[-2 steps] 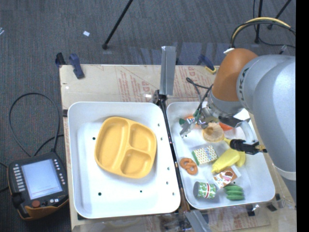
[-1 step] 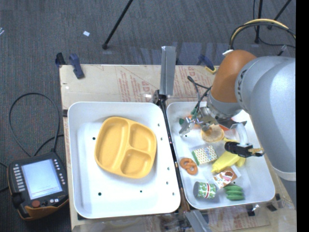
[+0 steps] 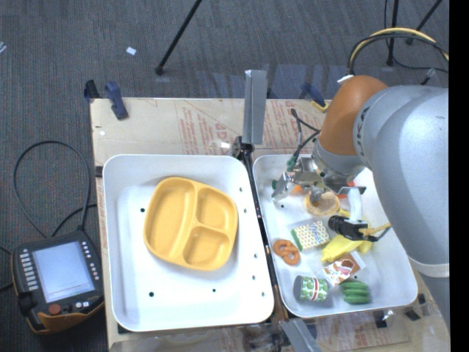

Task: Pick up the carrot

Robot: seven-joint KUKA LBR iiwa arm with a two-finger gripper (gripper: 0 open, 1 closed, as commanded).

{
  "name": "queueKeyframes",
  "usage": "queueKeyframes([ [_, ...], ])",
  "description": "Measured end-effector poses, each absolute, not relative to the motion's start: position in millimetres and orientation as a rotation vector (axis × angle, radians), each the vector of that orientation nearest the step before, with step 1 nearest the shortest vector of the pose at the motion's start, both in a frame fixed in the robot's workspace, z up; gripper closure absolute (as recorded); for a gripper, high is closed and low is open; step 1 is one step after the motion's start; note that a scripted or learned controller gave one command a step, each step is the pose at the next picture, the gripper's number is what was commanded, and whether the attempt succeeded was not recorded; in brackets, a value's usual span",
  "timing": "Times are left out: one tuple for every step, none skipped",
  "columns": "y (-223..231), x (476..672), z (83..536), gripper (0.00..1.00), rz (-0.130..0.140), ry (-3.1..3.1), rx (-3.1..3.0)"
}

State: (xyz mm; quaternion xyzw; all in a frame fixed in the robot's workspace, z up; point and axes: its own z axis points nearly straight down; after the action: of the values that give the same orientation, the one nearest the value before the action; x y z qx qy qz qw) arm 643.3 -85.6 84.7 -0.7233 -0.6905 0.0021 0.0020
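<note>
My gripper [image 3: 297, 184] hangs low over the far left part of the right bin [image 3: 407, 284], under the grey arm and its orange band. A small orange piece, which I take for the carrot [image 3: 296, 189], shows right beside the gripper's metal tip, close to the bin floor. The gripper body hides most of it. I cannot tell whether the carrot is held or merely lies next to the tip.
The right bin also holds a tan round item [image 3: 322, 203], a patterned green box [image 3: 310, 235], an orange ring [image 3: 286, 251], a banana [image 3: 338, 251], a can [image 3: 313, 289] and a green vegetable [image 3: 355, 292]. A yellow divided plate [image 3: 192, 222] lies in the left bin [image 3: 124, 284].
</note>
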Motion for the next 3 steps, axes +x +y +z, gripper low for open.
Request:
queueKeyframes([
  [-88.6, 642.7, 84.0, 0.00, 0.010, -1.741, -2.609],
  [-84.2, 642.2, 83.4, 0.00, 0.013, -1.652, -2.665],
  [-82.1, 641.5, 89.3, 1.00, 0.025, -1.660, -2.654],
])
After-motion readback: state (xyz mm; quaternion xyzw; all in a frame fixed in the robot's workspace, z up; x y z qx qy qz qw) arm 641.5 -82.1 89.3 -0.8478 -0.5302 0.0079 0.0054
